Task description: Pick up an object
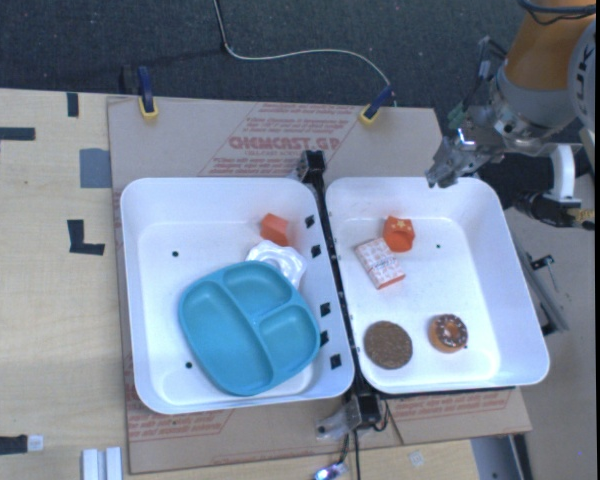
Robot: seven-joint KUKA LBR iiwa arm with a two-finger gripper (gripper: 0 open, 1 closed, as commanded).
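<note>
My gripper (446, 171) hangs over the far rim of the right bin (510, 268), near its back right corner, with nothing visible between its fingers. In that bin lie an orange block (399, 234), a small red-and-white carton (379, 264), a brown round cookie (388, 344) and a sprinkled doughnut (447, 333). The left bin (140, 268) holds a blue divided plate (248, 327), a small orange piece (275, 229) and a crumpled white item (279, 260) partly under the plate's far edge.
The two bins meet at a black-clipped seam (325, 268) down the middle. They rest on a cardboard sheet (270, 138) held by clamps at the back. A white cable (310, 56) loops behind. The arm's orange band (550, 38) rises at the upper right.
</note>
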